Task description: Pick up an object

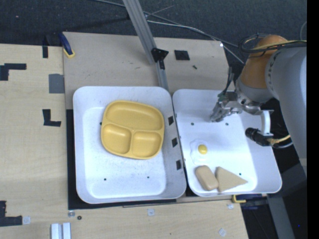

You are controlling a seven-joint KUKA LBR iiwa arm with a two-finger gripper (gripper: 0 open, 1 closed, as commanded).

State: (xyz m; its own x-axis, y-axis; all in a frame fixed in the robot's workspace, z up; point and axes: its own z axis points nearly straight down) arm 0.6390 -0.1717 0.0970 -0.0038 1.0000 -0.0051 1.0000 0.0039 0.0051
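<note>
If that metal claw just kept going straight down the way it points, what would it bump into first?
Most likely the bare white floor of the right bin. The gripper points down over its upper part; the fried egg, bread roll and tan wedge lie nearer the camera. Its height is unclear.

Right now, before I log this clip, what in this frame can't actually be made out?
- Gripper, camera view: small and blurred above the right bin; its contact with the floor is unclear.
- Arm: cut off by the right edge.
- Fried-egg piece: too small to tell real from toy.
- Yellow divided plate in the left bin: underside hidden by the plate itself.
</note>
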